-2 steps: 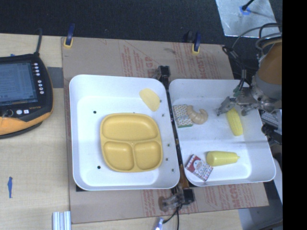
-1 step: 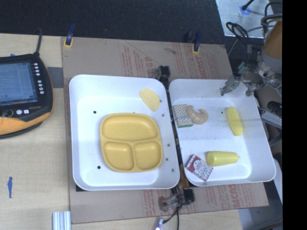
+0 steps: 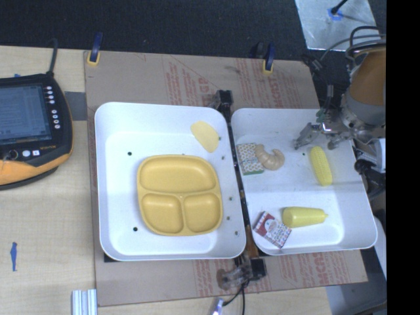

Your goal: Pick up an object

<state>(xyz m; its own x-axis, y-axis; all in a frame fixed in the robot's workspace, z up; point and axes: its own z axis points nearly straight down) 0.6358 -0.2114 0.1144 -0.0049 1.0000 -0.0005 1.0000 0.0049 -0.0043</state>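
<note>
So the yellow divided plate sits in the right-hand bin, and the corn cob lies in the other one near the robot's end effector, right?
Not quite. The camera view shows the yellow divided plate in the left-hand bin, not the right. The corn cob lies in the other bin, the right one, near the end effector, as you said.

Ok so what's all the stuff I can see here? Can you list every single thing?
Bins: 2, white, side by side on the bench; left bin, right bin.
Divided plate: 1, yellow, middle of the left bin.
Flat oval piece: 1, pale yellow, upper part of the left bin.
Corn cob: 1, yellow, right bin, below the gripper.
Long rounded toy: 1, yellow, lower right bin.
Curved toy: 1, tan, right bin's upper left.
Patterned packet: 1, greenish-white, touching the curved toy's left.
Small packet: 1, red and white, right bin's lower left.
Handheld screen: 1, black and orange, far left.
Clamps: 2, blue and yellow, bench's back edge.
Gripper: 1, grey, over the right bin's upper right.
</note>
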